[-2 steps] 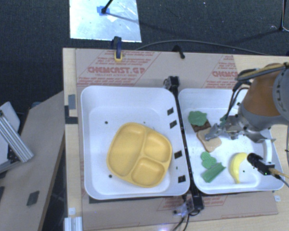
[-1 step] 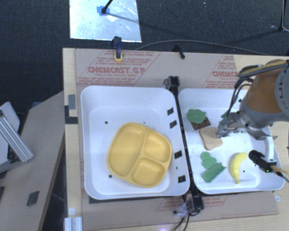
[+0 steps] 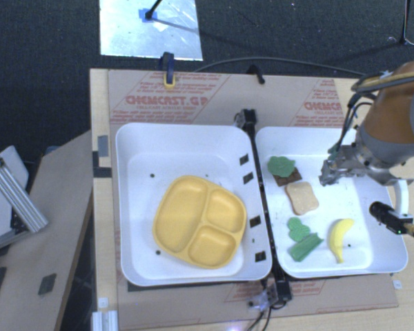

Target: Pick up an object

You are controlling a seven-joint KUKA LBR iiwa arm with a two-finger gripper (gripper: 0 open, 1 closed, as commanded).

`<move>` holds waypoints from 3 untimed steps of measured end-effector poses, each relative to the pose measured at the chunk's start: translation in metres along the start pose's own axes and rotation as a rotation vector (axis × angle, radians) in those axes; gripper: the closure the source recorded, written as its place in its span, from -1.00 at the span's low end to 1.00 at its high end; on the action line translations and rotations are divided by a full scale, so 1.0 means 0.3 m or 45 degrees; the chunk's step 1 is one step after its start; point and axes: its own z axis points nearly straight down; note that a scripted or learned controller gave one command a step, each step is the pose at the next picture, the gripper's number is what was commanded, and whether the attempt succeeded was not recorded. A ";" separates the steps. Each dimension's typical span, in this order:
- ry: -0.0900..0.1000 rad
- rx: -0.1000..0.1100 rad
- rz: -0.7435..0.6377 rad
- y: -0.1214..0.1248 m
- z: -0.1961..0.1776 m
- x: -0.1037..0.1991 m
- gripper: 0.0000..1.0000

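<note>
A yellow divided tray lies in the left bin. The right bin holds green pieces, a tan slice and a banana. The gripper hovers above, grip state unclear.

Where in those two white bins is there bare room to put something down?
Left bin: bare floor behind and left of the yellow tray. Right bin: a patch right of the banana. Crowded near the divider: green pieces, cracker, gripper.
</note>
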 end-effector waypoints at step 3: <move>0.003 0.006 -0.006 -0.020 -0.382 0.165 1.00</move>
